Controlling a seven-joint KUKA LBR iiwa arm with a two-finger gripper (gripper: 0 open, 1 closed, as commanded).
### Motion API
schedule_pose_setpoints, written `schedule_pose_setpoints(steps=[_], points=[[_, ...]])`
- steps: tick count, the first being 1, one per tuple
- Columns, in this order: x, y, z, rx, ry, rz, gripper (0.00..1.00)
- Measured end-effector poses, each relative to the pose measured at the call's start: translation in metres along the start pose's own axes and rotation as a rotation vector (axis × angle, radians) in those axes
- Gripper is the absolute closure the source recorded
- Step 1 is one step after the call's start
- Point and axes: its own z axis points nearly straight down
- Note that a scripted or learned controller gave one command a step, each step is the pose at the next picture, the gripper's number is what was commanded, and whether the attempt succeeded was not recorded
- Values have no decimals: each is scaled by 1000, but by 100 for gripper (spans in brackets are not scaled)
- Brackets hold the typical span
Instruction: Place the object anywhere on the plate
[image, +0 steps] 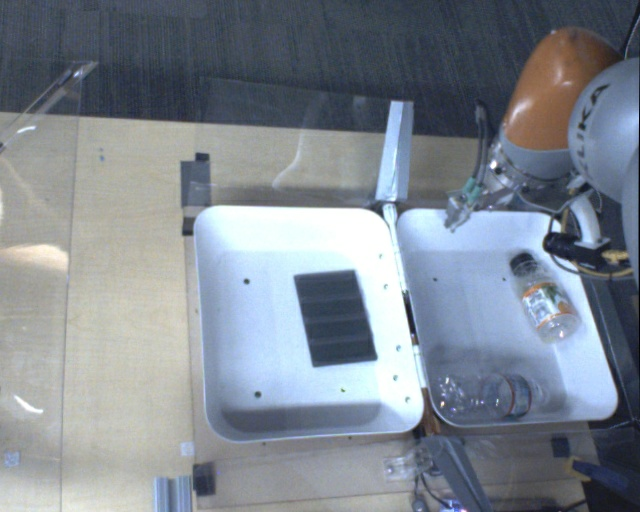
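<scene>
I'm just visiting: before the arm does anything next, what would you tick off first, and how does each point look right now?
1. Plate in place: dark ridged plate lies flat in the left bin. Ok.
2. Objects to pick: small bottle and clear bottle lie in the right bin. Ok.
3. Gripper holding something: nothing visible at its tip. Not ok.
4. Finger opening: cannot tell.
5. Gripper over an object: it is at the bin's far edge, away from both bottles. Not ok.
</scene>
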Motion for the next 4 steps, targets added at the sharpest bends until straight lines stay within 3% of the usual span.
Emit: schedule_pose_setpoints(steps=[2, 3, 4], points=[[74, 39, -155, -4, 0, -263, 100], [82, -22, -146, -2, 1, -335, 100], [146, 26, -222, -5, 1, -358, 100]])
